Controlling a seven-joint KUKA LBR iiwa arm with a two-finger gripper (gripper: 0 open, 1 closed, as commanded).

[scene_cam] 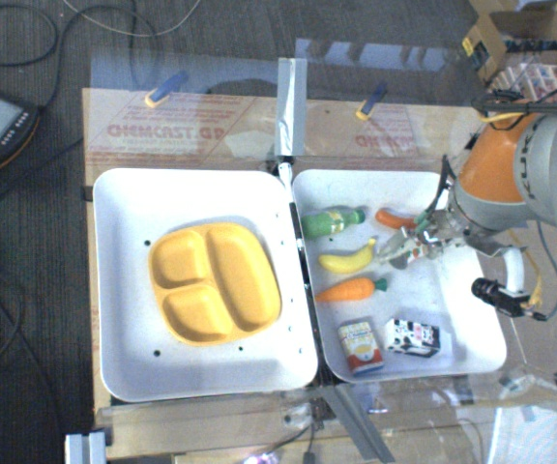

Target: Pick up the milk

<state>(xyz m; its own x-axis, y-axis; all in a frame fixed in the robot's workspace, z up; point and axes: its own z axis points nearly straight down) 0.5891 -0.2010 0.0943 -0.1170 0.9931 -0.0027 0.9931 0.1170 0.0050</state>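
The left bin holds a yellow divided tray. In the right bin lie a green bottle, a banana, a carrot and an orange carton. The milk, a black-and-white cow-patterned carton, lies near the front wall, just right of the orange carton. Above it, the claw hangs low beside the banana; its opening is too blurred to judge, and nothing seems held.

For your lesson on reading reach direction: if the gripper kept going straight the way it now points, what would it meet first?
Probably the yellow toy banana. The gripper points toward the view's left, and the banana lies next in that line, though its height above the white right bin is unclear.
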